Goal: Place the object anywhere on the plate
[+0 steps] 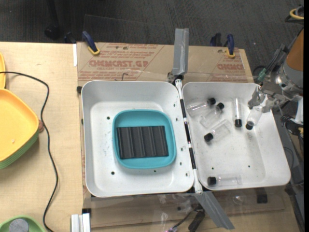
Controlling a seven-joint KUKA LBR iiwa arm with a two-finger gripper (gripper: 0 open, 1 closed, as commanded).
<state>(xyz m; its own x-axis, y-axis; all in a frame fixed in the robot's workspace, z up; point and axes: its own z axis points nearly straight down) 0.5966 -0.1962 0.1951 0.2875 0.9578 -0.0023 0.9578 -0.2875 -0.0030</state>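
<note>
Pale wooden surface (43,178) spreads to the left, carrying stacked yellow and green plastic dishes (14,129) and a thin black cable (48,144); dark carpet lies beyond. Left white bin (91,129) holds a teal square plate with a dark ribbed centre (143,140); right white bin (270,163) holds several clear plastic vials with black caps (215,129), scattered apart. Metal pincer (256,108) hangs over that bin's right rim with a clear black-capped vial (252,119) between its fingers.
</note>
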